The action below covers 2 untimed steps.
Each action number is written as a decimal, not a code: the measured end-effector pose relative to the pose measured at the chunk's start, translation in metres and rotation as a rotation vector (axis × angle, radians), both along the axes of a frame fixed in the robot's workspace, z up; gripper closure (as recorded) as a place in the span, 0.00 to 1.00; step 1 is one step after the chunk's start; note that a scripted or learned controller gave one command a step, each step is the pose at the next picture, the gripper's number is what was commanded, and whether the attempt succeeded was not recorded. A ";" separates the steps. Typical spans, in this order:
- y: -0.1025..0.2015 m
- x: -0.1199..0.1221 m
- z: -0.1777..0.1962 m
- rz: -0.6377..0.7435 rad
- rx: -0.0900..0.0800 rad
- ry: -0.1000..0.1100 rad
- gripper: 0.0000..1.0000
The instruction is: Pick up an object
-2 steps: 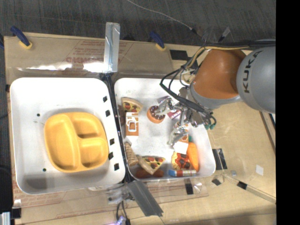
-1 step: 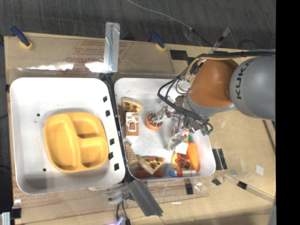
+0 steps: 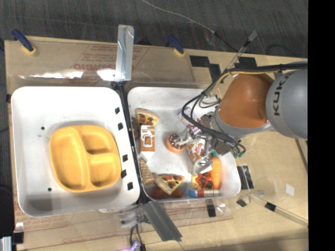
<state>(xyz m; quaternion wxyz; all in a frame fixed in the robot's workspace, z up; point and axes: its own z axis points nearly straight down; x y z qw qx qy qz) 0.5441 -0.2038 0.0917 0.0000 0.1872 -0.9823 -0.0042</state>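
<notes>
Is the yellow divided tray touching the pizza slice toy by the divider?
Apart. The camera view shows the yellow tray in the left bin, the pizza slice in the right bin, with the bin walls between them.

2 white bins (image 3: 26, 140) — yellow tray (image 3: 84, 157), pink donut (image 3: 175, 142), orange carrot (image 3: 215, 172), orange-banded grey arm (image 3: 261, 101)

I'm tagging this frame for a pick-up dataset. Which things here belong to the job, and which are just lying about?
Job:
- gripper, low in the right bin
- toy food: donut, pizza slice, carrot

Lying about:
- yellow divided tray in the left bin
- blue clamps on the cardboard
</notes>
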 end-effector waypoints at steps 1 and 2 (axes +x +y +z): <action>-0.004 -0.038 0.001 -0.015 -0.006 -0.003 0.00; -0.001 -0.035 0.012 -0.007 -0.006 -0.009 1.00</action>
